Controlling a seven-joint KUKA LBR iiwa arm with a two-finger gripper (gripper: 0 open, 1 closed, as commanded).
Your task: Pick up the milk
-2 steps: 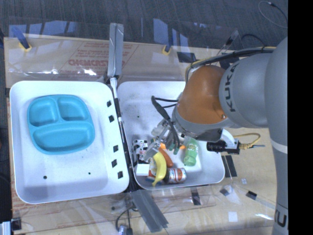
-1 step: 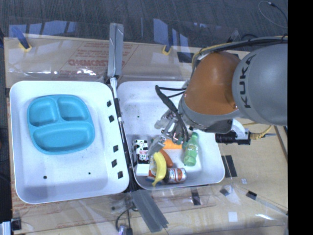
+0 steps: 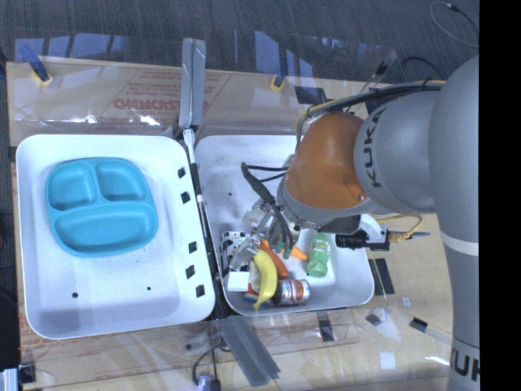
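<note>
Milk [image 3: 237,280] lies at the right bin's [image 3: 218,169] 7 o'clock corner, beside a banana [image 3: 264,277]; whether the gripper [image 3: 262,233] is open, I cannot tell.

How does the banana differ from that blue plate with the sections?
The banana is yellow, small and curved; the blue plate is light blue, far bigger, flat, with three sections. The banana lies in the right bin among other items, below the arm's gripper; the plate lies alone in the left bin. Both rest inside white bins.
</note>
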